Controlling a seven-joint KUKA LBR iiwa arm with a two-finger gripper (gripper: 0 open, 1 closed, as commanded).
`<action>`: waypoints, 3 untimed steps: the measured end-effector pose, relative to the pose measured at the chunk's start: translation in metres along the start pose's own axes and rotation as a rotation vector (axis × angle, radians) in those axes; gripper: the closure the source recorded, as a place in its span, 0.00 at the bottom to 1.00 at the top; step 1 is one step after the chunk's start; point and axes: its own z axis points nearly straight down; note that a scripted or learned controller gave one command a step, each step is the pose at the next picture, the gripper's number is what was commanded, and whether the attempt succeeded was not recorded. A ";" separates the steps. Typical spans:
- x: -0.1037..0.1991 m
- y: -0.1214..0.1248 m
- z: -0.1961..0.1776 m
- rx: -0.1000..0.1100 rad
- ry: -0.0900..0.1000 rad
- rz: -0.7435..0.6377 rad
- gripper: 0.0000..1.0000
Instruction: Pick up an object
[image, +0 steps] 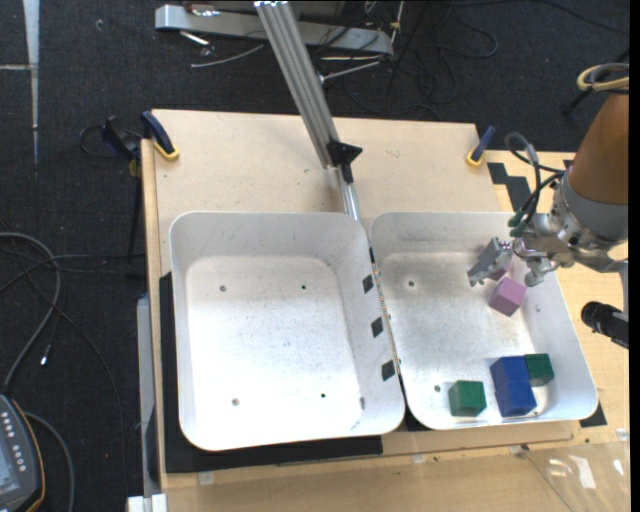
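bins: white, speckled (matt plastic) | bench: pale smooth wood

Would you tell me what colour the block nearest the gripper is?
Light purple. The block lies in the right bin, seen in the camera view.

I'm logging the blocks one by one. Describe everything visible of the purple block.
The purple block is a small pale lilac cube, matte, plain-faced and apparently solid. It sits tilted in the right bin, near its far right side, just below the hand. Whether the hand touches it cannot be told. It lies apart from the other blocks.
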 end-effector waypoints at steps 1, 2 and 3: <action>-0.056 -0.014 0.143 0.009 0.001 0.004 0.00; -0.089 0.042 0.168 -0.002 -0.001 -0.002 0.00; -0.084 0.109 0.167 -0.007 -0.002 -0.005 0.00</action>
